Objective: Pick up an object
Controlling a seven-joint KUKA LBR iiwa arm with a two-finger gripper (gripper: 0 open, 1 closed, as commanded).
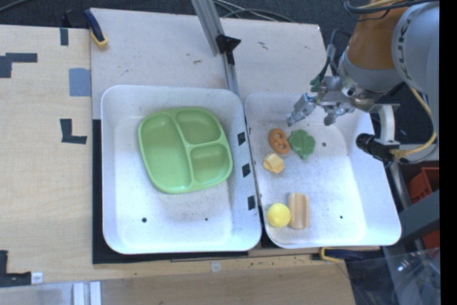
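Near edge of the right bin (371, 221): 1 yellow ball (278, 215) touching 1 tan roll (298, 211). Further in, 1 yellow chunk (274, 164), 1 orange piece (278, 141) and 1 green leafy piece (303, 143) cluster toward its left side. The left bin (118, 175) carries 1 green divided plate (186, 148). Over the right bin's far edge the arm reaches in, gripper (314, 111) fingers spread open, gripping nothing.
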